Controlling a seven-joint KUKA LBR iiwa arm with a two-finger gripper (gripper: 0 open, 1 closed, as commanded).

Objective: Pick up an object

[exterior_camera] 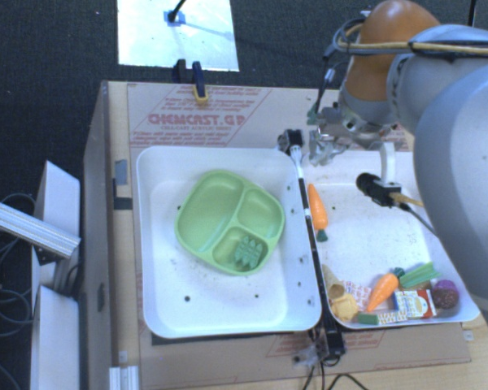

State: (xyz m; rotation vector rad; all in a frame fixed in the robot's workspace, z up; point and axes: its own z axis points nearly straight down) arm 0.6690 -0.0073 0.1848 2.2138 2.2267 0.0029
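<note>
- Orange carrot (316, 207) lies in the right bin (415, 242), tight against the divider wall — awkward for you to grasp.
- Your end effector (329, 146) hovers over that bin's far corner; whether it is released or clenched, I cannot tell.
- More toys crowd the near edge — another carrot (382, 290) included.
- Green plate (228, 219) sits in the left bin (159, 242).

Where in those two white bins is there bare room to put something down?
Left bin: bare floor all round the green plate, widest along the near edge. Right bin: bare middle between the carrot by the divider and the arm. Crowded: its near corner, a toy pile.
</note>
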